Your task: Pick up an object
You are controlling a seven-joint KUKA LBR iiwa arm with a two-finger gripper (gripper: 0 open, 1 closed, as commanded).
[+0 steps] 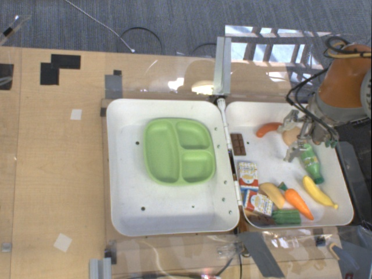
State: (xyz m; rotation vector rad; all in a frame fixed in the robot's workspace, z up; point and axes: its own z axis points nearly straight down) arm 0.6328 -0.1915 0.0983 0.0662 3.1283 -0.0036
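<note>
1. Bottle (312,166), green, is lying in the right bin (346,211), just below my gripper (300,143), long axis slanting toward the banana (319,192).
2. I am hovering over it; I cannot tell how my gripper is set, and nothing shows held.

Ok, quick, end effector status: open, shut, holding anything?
End effector: cannot be told. It sits low in the right bin, by the green bottle and a beige item; no object is seen in its grip.
</note>
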